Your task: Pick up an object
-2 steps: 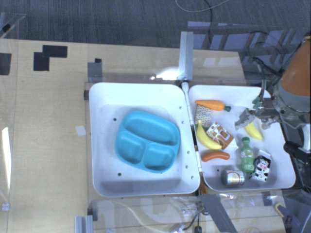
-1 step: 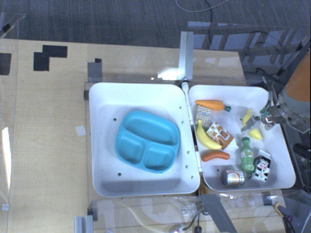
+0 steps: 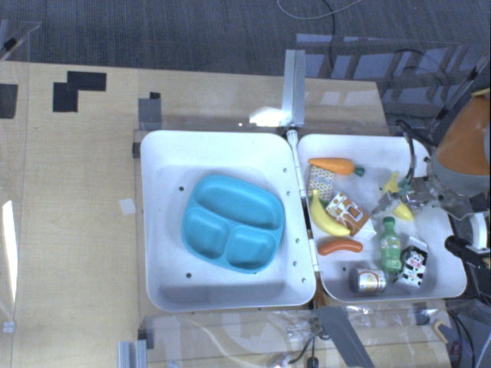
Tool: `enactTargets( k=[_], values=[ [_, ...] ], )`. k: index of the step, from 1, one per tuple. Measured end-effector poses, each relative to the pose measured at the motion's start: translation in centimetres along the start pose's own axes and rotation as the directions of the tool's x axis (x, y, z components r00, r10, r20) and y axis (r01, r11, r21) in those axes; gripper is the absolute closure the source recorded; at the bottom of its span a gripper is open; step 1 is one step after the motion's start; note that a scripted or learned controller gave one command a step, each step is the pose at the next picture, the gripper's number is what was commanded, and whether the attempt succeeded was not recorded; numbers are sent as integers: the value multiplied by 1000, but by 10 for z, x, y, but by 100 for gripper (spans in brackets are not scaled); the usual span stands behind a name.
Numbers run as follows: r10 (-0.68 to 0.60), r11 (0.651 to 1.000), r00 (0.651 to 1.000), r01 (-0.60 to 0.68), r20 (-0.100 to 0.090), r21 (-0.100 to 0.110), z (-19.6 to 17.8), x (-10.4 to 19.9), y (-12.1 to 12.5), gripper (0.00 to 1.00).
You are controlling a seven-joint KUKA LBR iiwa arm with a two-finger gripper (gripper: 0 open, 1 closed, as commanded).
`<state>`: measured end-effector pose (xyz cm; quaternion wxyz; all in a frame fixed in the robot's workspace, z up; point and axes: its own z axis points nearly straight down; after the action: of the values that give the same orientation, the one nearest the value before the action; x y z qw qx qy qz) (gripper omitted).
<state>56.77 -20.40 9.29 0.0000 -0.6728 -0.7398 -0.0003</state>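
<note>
The right bin holds an orange carrot, a yellow banana, a small patterned box, a red sausage, a green bottle, a metal can and a black-and-white carton. My gripper reaches in from the right, low over the bin's upper right part. It sits right at a small yellow object, which it partly hides. Whether it touches that object is unclear.
The left bin holds a blue divided plate. A metal post stands behind the wall between the bins. The arm's orange band and grey wrist overhang the right bin's right rim.
</note>
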Motion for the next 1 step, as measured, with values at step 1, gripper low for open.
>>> enactTargets(
  k=[1],
  values=[
    [-3, 1000, 1000, 3, -2, 2, -7, 1, 1, 100]
  ],
)
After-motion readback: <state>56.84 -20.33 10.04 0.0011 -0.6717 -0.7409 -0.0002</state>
